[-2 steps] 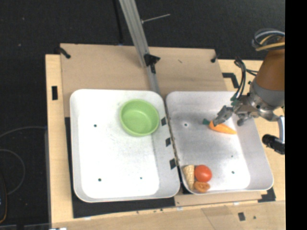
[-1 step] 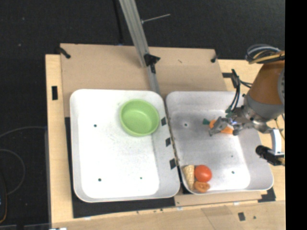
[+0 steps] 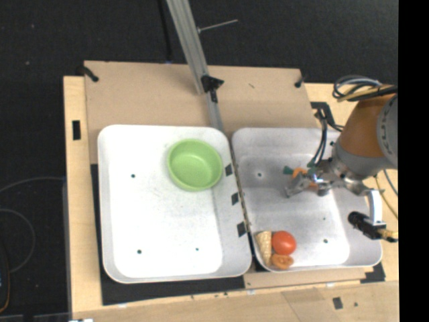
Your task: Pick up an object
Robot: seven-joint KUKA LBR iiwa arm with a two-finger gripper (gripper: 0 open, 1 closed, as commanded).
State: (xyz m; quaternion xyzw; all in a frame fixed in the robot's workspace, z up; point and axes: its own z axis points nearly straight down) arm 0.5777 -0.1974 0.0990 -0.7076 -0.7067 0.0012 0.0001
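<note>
My gripper (image 3: 293, 183) hangs low over the middle of the right bin (image 3: 268, 146), reaching in from the right under the orange-banded wrist (image 3: 365, 134). A small orange and green piece shows at its tip, too small to identify. A red tomato-like object (image 3: 284, 241) lies at the right bin's front edge. Beside it sits a pale cone-shaped item (image 3: 264, 243), with a small orange piece (image 3: 281, 261) just in front. A green bowl (image 3: 195, 165) rests upright in the left bin (image 3: 134, 233) near its back right corner.
A slanted metal pole (image 3: 191, 42) rises from behind the bins at the bench's back. Black clips (image 3: 236, 196) mark the seam between the bins. Cables and a black fitting (image 3: 365, 223) hang by the arm at the right bin's right edge.
</note>
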